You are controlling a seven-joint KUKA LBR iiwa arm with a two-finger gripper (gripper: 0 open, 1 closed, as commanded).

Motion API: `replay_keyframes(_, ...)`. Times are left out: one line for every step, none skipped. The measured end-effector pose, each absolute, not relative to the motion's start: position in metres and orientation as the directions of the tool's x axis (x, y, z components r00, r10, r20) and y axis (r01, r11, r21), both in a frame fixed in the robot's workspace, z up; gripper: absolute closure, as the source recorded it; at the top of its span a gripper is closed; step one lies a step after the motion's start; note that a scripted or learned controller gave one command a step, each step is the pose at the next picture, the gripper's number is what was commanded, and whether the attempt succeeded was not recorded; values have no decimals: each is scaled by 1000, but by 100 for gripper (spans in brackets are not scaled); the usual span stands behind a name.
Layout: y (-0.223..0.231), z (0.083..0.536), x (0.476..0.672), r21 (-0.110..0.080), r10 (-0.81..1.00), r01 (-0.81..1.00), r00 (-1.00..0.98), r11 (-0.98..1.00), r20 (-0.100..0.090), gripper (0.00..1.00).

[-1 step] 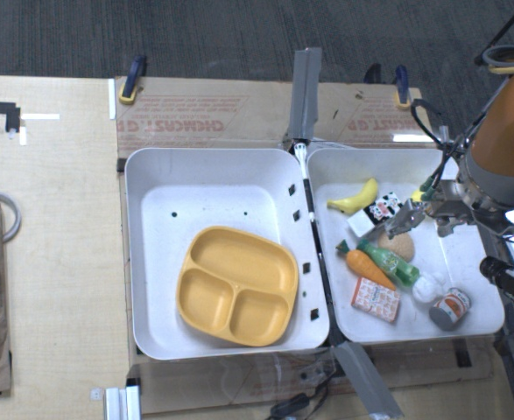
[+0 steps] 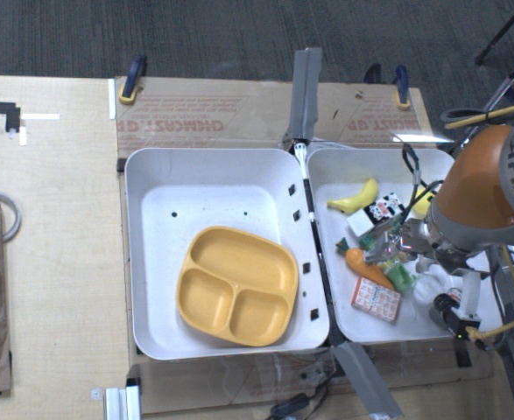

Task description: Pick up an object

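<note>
The arm [image 2: 480, 195] is a thick, rounded thing, mostly hidden under a broad orange band [image 2: 482, 175] that bulges like a dome. On the band's edge at three o'clock sit parts of dark letters, cut off. Below the orange comes a smooth grey collar [image 2: 467, 234], paler along its lower rim. At nine o'clock from the collar the gripper [image 2: 388, 243] is a small cluster of dull metal and black parts. Thin black cables [image 2: 411, 166] loop up at twelve o'clock, and a black, white-sleeved fitting [image 2: 456, 309] hangs at six o'clock.
</note>
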State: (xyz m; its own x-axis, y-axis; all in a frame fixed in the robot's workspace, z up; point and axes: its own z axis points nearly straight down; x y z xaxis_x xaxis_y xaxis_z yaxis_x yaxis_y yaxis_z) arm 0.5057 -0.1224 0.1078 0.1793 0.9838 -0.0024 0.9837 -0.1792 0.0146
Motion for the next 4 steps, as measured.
replay_keyframes(-98,90,511,-4,816,816,578,-578,-2,0)
replay_keyframes(-93,115,493,-4,842,842,539,-539,-2,0)
replay_keyframes(-200,91,477,-2,619,619,786,-786,-1,0)
replay_keyframes(-193,123,512,-2,586,586,810,-810,-3,0)
